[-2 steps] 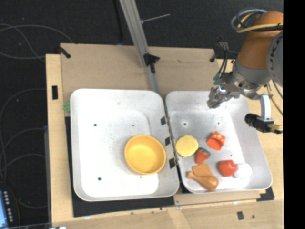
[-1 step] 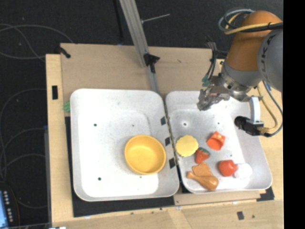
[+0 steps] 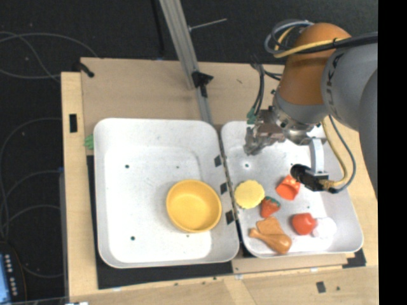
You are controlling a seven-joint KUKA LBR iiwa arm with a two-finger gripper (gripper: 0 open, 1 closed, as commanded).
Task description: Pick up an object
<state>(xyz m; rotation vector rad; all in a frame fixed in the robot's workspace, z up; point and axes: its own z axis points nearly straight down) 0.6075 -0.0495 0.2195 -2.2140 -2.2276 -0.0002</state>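
The round yellow toy biscuit (image 3: pixel 249 194) lies at the left edge of the right white bin (image 3: pixel 346 237), near the orange drumstick (image 3: pixel 273 234) and red toy pieces (none lifted). The gripper (image 3: pixel 254 142) hangs above bare bin floor, apparently carrying nothing; its finger spread cannot be told. Pickup is outstanding. A yellow plastic bowl (image 3: pixel 193 205) sits in the left white bin (image 3: pixel 127 145).

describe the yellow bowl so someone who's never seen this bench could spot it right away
Find the left white bin. Near its lower right corner sits the yellow bowl, open side up. It stands alone in that bin and is deep and hollow, unlike the flat yellow disc next door.
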